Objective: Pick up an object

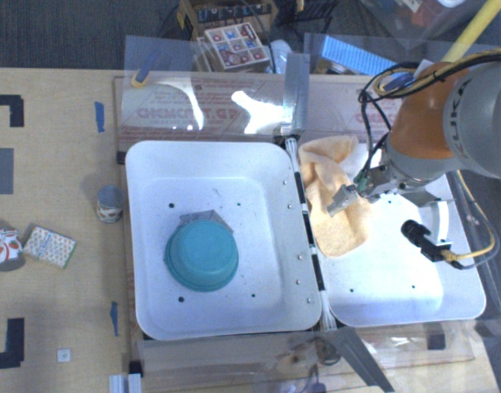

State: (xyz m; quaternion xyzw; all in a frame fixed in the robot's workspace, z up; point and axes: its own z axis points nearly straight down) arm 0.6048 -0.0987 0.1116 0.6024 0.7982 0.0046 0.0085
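Note:
A pale yellow cloth [332,195] lies crumpled along the left side of the right bin [414,293], from the bin's back corner toward its middle. My gripper [342,201] hangs over the cloth's middle, low and close to it, with the grey arm and its orange band reaching in from the right. Whether the cloth is between the fingers cannot be made out. A teal bowl [202,255] sits upside down in the left bin [152,187], with a small grey flat piece [200,217] just behind it.
On the bench left of the bins stand a small grey cup [110,204], a patterned packet [51,246] and a red-and-white can [6,249]. Boxes and clutter lie behind the bins. The right bin's front half is bare white floor.

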